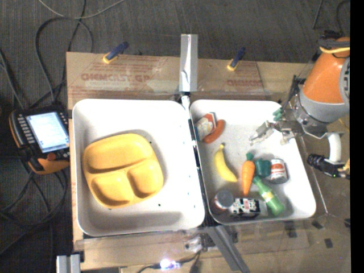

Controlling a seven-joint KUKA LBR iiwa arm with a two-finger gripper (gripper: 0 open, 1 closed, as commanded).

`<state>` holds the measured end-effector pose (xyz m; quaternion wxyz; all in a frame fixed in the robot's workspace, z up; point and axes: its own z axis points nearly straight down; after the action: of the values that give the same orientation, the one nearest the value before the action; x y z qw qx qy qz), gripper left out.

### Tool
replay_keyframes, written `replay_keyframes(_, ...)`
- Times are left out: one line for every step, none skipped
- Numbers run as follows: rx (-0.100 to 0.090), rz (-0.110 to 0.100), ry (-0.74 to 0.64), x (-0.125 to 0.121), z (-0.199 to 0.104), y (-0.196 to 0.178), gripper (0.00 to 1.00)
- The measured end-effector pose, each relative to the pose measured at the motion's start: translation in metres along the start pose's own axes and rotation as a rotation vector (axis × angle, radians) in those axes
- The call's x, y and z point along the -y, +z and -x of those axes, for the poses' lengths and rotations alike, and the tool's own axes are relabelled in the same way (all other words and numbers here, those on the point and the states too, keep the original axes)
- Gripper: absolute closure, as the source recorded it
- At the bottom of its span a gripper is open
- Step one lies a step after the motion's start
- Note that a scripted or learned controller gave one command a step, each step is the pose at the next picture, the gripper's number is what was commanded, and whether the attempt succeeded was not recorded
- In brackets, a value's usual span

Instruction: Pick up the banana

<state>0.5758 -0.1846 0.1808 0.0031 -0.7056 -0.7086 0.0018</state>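
A yellow banana (223, 163) lies in the right bin (296, 201), near its left-centre, stem end pointing up. My gripper (263, 133) hangs over the upper right part of that bin, to the right of the banana and apart from it. Its fingers look spread and nothing sits between them. The arm's orange band (327, 78) is at the far right.
Around the banana lie a carrot (247, 176), a green bottle (268, 197), a small can (278, 170), a red sausage and packet (209, 127), and a dark jar with a box (234, 203). The left bin (85, 209) holds a yellow divided plate (122, 168). A tablet (42, 131) sits at the left.
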Motion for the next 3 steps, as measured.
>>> replay_keyframes(0.008, 0.014, -0.324, -0.010, -0.076, 0.092, 0.00)
replay_keyframes(0.009, 0.019, -0.303, 0.045, -0.054, 0.092, 0.00)
replay_keyframes(0.006, 0.020, -0.305, 0.043, -0.056, 0.084, 1.00)
